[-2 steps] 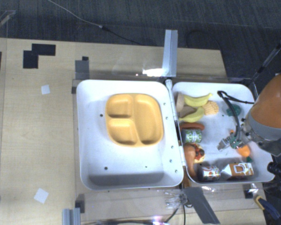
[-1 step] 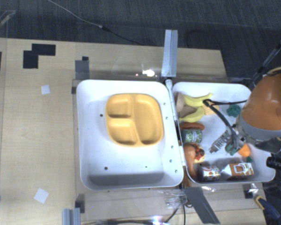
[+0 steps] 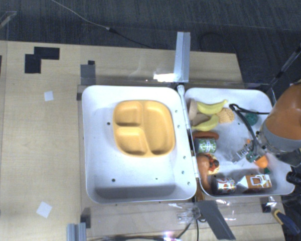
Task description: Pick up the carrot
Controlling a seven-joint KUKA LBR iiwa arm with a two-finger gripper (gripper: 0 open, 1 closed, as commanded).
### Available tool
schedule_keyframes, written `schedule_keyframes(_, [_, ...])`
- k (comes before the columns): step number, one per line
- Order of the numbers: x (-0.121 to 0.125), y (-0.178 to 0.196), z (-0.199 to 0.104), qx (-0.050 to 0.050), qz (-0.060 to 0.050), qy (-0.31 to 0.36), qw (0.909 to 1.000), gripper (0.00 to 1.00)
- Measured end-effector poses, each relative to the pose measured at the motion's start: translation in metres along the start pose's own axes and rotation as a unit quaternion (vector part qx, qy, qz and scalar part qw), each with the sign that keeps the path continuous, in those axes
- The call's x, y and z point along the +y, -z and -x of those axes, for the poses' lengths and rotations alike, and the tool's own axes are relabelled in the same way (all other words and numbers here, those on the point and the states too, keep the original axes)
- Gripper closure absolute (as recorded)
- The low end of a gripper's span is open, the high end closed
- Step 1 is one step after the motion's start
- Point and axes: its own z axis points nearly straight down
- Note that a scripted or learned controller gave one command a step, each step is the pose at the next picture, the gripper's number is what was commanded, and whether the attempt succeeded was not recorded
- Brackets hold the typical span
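In the right bin [image 3: 231, 95], a small orange piece with a green end, which looks like the carrot [image 3: 261, 160], lies near the right wall. My gripper [image 3: 249, 152] hangs right over its green end, coming down from the grey wrist and orange band [image 3: 291, 115]. The wrist hides much of the carrot. I cannot tell whether anything is between the fingers. A second, longer orange-red item [image 3: 204, 166] lies along the same bin's left wall, well apart from the gripper.
The right bin also holds a banana [image 3: 210, 107], a red sausage [image 3: 205, 134], a green can [image 3: 207, 145], a dark bottle [image 3: 224, 185], a juice carton [image 3: 257, 182] and a black cable [image 3: 243, 119]. The left bin [image 3: 98, 149] holds a yellow divided plate [image 3: 142, 127].
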Motion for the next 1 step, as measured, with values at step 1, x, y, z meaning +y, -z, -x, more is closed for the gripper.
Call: schedule_keyframes(1, [0.0128, 0.0576, -0.0188, 0.000, 0.001, -0.116, 0.9933, 1.00])
